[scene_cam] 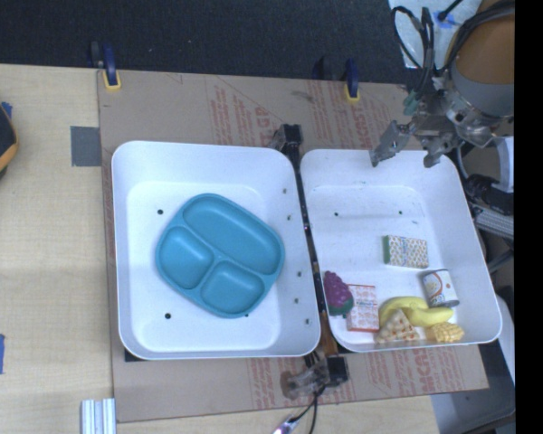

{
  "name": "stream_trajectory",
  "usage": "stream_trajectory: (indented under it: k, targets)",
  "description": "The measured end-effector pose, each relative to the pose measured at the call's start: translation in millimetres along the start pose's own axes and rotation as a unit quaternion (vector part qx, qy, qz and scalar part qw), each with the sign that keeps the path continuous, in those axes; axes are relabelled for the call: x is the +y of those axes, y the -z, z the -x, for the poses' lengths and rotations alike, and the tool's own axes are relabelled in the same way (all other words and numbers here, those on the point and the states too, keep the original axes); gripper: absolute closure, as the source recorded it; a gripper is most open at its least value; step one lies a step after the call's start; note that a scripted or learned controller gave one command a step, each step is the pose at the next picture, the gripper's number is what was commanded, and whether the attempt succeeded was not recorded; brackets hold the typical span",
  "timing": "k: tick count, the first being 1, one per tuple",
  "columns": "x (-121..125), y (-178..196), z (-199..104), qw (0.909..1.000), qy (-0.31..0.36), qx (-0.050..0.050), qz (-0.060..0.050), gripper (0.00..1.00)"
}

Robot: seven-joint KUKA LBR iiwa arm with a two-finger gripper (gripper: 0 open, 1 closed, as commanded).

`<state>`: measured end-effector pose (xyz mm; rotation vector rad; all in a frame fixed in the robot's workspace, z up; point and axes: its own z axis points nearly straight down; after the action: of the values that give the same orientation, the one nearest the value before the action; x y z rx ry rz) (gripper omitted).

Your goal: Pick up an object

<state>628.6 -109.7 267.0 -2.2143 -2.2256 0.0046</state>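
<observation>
we see the gripper [405, 152] poised over the far edge of the right bin [362, 174], its 2 fingers spread apart and holding nothing, touching nothing that we can make out. every pickable thing lies toward the near side of that bin, so the coming move, as we judge it, runs from far to near and slightly right. nearest the gripper is the patterned packet [405, 251], lying flat near the right wall with its long axis roughly left to right. further toward us sit a small can [440, 287] by the right wall, a banana [414, 311] with its long axis left to right, a waffle piece [396, 332] and a corn piece [445, 334] just beside it in the near right corner, a red card [362, 306], and purple grapes [337, 292] against the left wall. the near cluster is crowded, things touching or almost so, and we think a grasp there risks catching 2 at once; the packet stands well apart from the rest and looks the cleaner target, though it is flat and may be hard to pinch. the left bin [131, 242] holds a blue tray [219, 253] with 3 compartments, well away from the gripper.
</observation>
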Motion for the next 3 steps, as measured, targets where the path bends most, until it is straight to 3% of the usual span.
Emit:
stream_trajectory:
  k: [1,2,3]
  targets:
    - [28,-76,-39,1.0,0.0,0.0,-0.001,0.0]
    - [28,-75,-39,1.0,0.0,-0.001,0.0,0.0]
    - [28,-75,-99,1.0,0.001,0.0,-0.001,0.0]
